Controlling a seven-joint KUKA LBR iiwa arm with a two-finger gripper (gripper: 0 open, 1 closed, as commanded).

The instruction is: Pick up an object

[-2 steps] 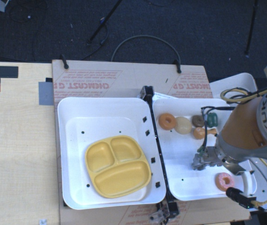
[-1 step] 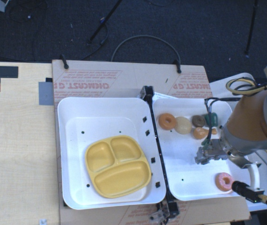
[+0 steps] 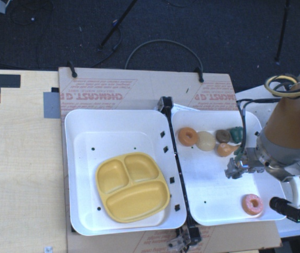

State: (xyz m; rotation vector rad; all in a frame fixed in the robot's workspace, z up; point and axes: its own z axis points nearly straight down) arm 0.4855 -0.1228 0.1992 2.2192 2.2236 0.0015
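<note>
L bin (image 3: 81,141): yellow divided tray (image 3: 133,186), lower centre of frame. R bin (image 3: 213,207): orange donut (image 3: 188,136), pale ball (image 3: 206,140), brown donut (image 3: 223,135), orange piece (image 3: 224,149), teal item (image 3: 237,134) along top; pink donut (image 3: 253,204) lower right. Gripper (image 3: 235,170) mid-right over R bin, grip state can't tell, nothing visibly held. Cardboard (image 3: 102,91) reads "CHEMCAST G.P", upside down.

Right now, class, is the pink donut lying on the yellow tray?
No: the pink donut lies in the right bin, while the yellow tray sits in the left bin.
</note>
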